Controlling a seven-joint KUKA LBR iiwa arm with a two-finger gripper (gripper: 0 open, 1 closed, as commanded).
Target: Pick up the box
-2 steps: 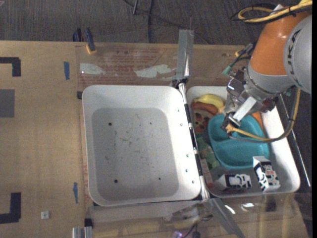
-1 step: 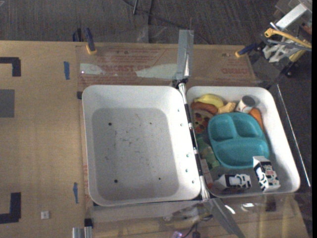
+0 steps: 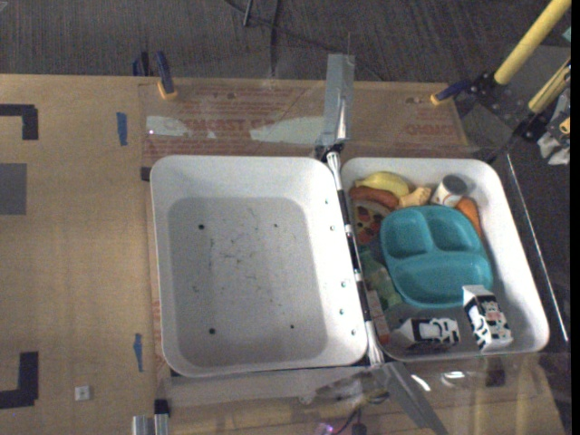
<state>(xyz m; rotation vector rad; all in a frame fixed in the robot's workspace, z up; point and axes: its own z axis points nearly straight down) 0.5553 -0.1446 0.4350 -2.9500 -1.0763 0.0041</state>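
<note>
Here we look down on a pale wooden bench [image 3: 72,261] carrying two shallow white plastic bins with rounded corners, set side by side. We cannot tell the state of the gripper, so we give places by the side the arm reaches in from, the right.

The right bin [image 3: 520,214], the one on the arm's side, is crowded. The box [image 3: 430,331] lies flat at this bin's near edge. It is a small dark rectangle with white print on its upper face. Just to its right, towards the arm's side, stands a small white carton [image 3: 487,319] with black markings, close to it or touching.

Just behind both sits a smooth teal plastic plate [image 3: 435,257], rounded and divided into compartments. Behind the plate lie a curved yellow banana [image 3: 385,183], a short white cylinder [image 3: 450,188] and an orange, tapered piece [image 3: 468,212]. More small colourful toys are packed along the bin's left wall.

The left bin [image 3: 237,167], farther from the arm's side, shows a scuffed, speckled grey floor. A flat brown cardboard sheet [image 3: 227,116] lies behind the bins, and a dull metal bracket [image 3: 337,98] rises where they meet. A yellow pole [image 3: 540,27] slants across the far right corner.
</note>
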